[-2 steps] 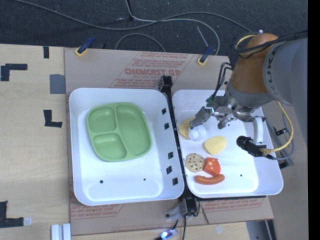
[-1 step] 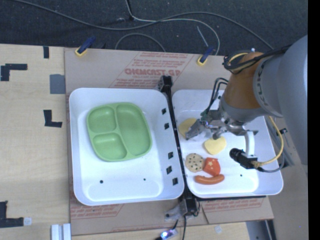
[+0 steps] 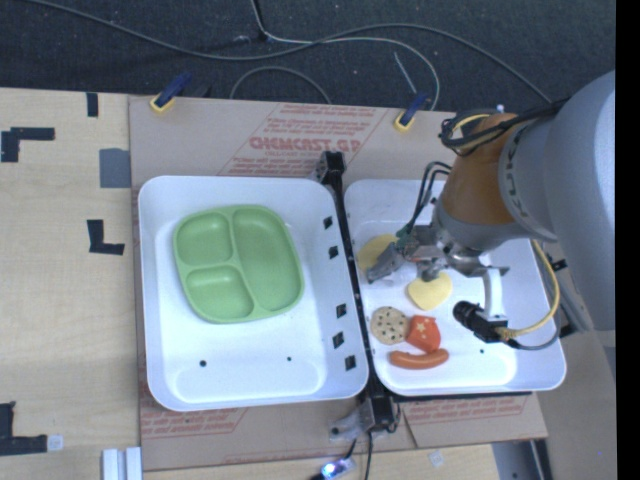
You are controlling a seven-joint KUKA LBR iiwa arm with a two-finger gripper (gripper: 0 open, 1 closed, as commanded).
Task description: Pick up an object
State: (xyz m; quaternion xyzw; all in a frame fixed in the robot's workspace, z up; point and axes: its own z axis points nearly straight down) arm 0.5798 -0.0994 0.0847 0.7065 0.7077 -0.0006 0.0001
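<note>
One pale-yellow heart-shaped piece (image 3: 429, 292) (flat, glossy) lies beside the hand (image 3: 392, 261); grip unclear.

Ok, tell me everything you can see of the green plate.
The green plate is a pale green, rounded-square tray, plastic by its look, split into three compartments: two smaller ones on its left and top, one long one on the right. It lies flat, slightly rotated, in the upper part of the left bin. It rests on the bin's floor, and nothing else touches it.
</note>
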